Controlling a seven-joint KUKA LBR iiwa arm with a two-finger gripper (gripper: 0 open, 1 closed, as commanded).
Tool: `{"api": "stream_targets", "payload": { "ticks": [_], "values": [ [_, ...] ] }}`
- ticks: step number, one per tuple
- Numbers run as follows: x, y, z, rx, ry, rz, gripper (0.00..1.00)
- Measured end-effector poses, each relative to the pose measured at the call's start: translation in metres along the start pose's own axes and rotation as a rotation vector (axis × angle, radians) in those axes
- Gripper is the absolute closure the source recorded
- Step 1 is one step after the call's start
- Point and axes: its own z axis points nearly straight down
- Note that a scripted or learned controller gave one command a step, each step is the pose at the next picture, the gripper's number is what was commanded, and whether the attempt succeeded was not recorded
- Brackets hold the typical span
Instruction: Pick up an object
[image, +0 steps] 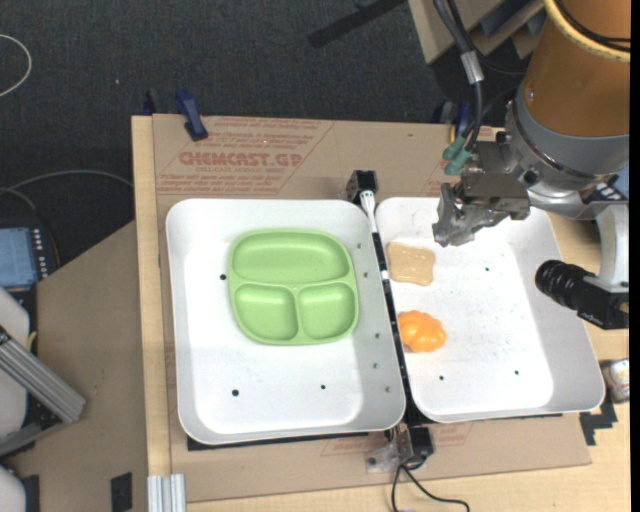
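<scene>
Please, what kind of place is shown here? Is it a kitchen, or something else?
Probably a robotics lab bench, not a kitchen. A robot arm with a gripper reaches over two white bins on a cardboard sheet, loose cables lie around, and the green divided plate looks like a test object.

left bin (195, 330): green 3-compartment tray (293, 285) | bench: blue clamp (190, 113)

We count two white bins (200, 400), one green divided tray (294, 285), one tan piece (411, 264), one orange piece (421, 331).
</scene>
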Motion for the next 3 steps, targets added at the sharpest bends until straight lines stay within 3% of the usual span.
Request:
{"api": "stream_targets", "payload": {
  "ticks": [1, 2, 3],
  "values": [
    [0.007, -0.003, 0.038, 0.009, 0.000, 0.002, 1.00],
    [0.054, -0.001, -0.060, -0.009, 0.005, -0.004, 1.00],
    [0.027, -0.003, 0.049, 0.015, -0.002, 0.006, 1.00]
  ]
}}
